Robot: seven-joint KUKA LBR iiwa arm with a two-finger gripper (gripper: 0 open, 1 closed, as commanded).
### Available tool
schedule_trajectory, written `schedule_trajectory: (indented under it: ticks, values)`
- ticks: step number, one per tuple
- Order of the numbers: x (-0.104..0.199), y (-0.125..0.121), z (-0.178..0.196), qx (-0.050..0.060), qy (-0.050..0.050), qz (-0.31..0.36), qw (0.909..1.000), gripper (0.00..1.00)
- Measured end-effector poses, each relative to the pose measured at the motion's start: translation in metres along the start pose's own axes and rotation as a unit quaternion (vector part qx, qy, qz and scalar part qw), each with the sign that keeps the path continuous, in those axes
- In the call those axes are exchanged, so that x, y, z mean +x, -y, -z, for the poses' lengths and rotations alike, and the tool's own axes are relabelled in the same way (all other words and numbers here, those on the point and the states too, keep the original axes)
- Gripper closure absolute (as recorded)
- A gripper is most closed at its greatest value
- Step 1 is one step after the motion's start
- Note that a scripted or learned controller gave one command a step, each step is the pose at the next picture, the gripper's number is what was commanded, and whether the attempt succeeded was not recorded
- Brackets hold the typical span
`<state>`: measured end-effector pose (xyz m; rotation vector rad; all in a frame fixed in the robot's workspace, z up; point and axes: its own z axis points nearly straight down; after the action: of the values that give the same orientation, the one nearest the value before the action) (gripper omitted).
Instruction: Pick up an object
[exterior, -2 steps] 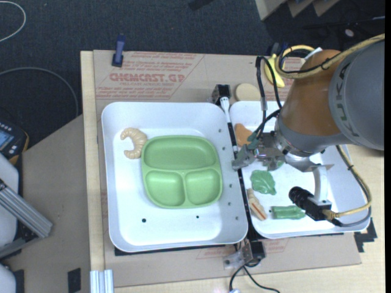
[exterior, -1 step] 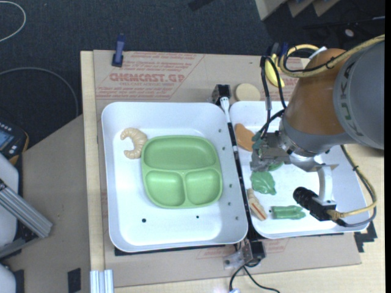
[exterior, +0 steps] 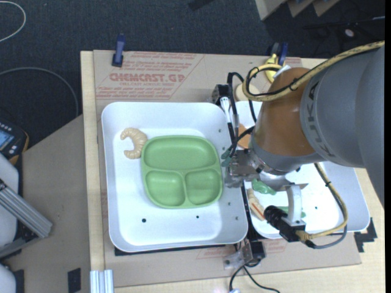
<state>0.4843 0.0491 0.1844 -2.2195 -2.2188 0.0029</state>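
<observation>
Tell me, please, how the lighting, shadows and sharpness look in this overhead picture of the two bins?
Camera view: lighting is soft and even, the left bin bright without harsh glare; the green divided tray and the beige croissant-shaped piece look fairly sharp with only faint shadows; the arm, nearest the lens, looks large and slightly soft.

I saw the cardboard sheet (exterior: 153, 72) beneath both bins, a blue clamp (exterior: 118, 49) at its far left edge, and dark carpet (exterior: 122, 11) beyond.

place: robotics lab | evidence: arm (exterior: 317, 115), bins (exterior: 116, 163), loose cables (exterior: 333, 191), carpet (exterior: 49, 29)
</observation>
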Motion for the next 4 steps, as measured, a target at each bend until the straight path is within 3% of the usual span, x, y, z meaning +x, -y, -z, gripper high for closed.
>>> schedule_trajectory:
  ticks: [1, 2, 3, 4]
  values:
    - [0.027, -0.002, 0.153, -0.009, -0.001, 0.003, 1.0000, 1.00]
    - [0.055, -0.022, 0.108, -0.001, 0.000, 0.000, 1.0000, 1.00]
    - [0.092, 0.006, 0.086, 0.000, 0.000, 0.001, 1.0000, 1.00]
    - [0.093, 0.006, 0.018, 0.000, 0.000, -0.001, 1.0000, 1.00]
